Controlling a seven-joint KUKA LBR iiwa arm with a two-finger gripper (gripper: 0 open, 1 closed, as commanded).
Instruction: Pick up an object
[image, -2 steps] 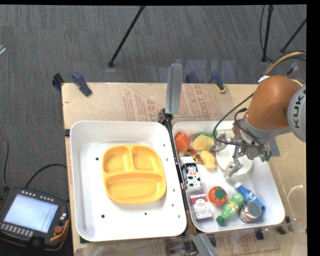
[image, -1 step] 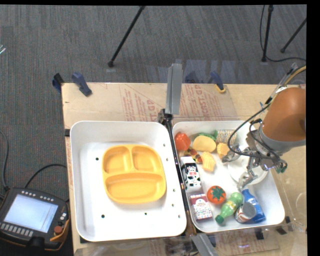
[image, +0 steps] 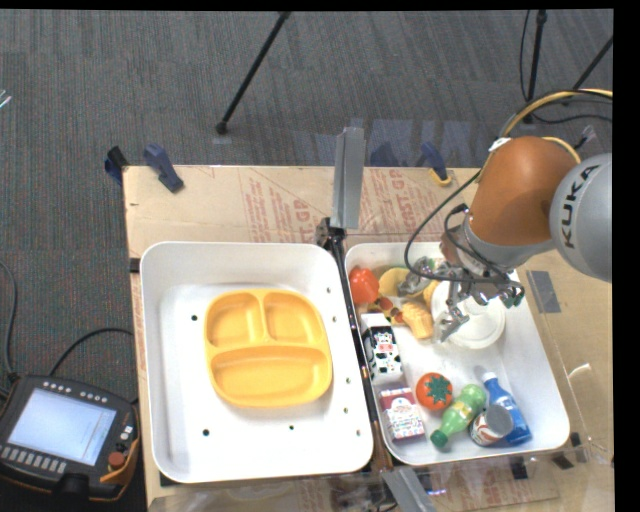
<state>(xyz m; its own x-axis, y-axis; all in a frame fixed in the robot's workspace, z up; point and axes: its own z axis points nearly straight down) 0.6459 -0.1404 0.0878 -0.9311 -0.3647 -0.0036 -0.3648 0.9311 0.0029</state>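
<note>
Carpet (image: 120, 90), grey and ribbed, runs across the far part of the scene, with a thin black tripod leg (image: 250, 70) slanting over it. Nearer, a cardboard-topped bench (image: 240, 200) bears two shallow white bins side by side, with blue clamps (image: 162, 168) at its far edge. A pendant (image: 65, 432) with a lit screen sits at the near left corner. The left bin (image: 165, 300) holds a yellow divided tray (image: 268, 347), its long axis running left to right. The right bin (image: 545, 380) is crowded: a red piece (image: 363, 285) and a yellowish piece (image: 418, 320) at its far left, a cow-print carton (image: 382, 352) and a small red-and-white carton (image: 403, 415) along the left wall, both long axes running near to far. A tomato (image: 434, 391) sits in the middle, a green bottle (image: 457, 415) slants from near left to far right, and a blue bottle (image: 505, 408) lies just right of it. The arm (image: 520, 195) comes in from the right – its gripper (image: 455, 318) hangs over a white bowl (image: 482, 325) in the bin's far half, and I cannot tell how its fingers stand.
</note>
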